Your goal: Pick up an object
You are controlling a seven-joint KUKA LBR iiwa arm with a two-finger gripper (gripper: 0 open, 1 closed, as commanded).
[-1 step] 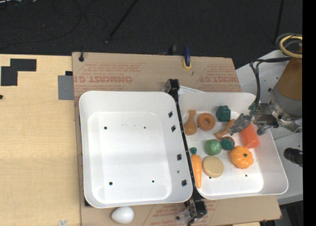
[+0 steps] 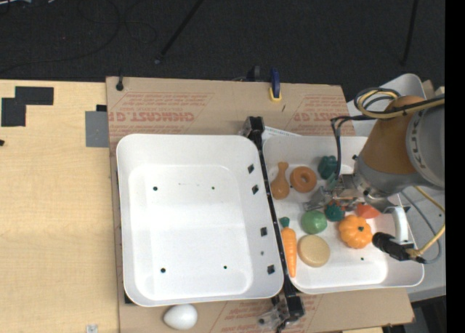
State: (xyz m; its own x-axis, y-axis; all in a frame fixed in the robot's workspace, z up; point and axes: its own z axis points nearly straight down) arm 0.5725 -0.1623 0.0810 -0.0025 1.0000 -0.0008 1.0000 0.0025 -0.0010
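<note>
Crowded into the right bin (image 2: 363, 273): one orange pumpkin (image 2: 354, 232), one green ball (image 2: 314, 222), one doughnut (image 2: 303, 178), one carrot (image 2: 289, 250) along the left wall, one tan disc (image 2: 314, 250), one tan drumstick (image 2: 280, 181), a few small teal pieces. End effector (image 2: 341, 197) low among them, just above the ball and pumpkin; open or closed, cannot tell. Little free room around the toys, bare floor only at the bin's near edge. Left bin (image 2: 189, 215) wide and white, touching the right one along a black-clipped divide. One white egg (image 2: 180, 316) outside, beside the left bin's near rim. Both bins on cardboard (image 2: 182, 110) over a pale wooden surface (image 2: 51, 215); dark floor (image 2: 218, 19) with cables behind.
</note>
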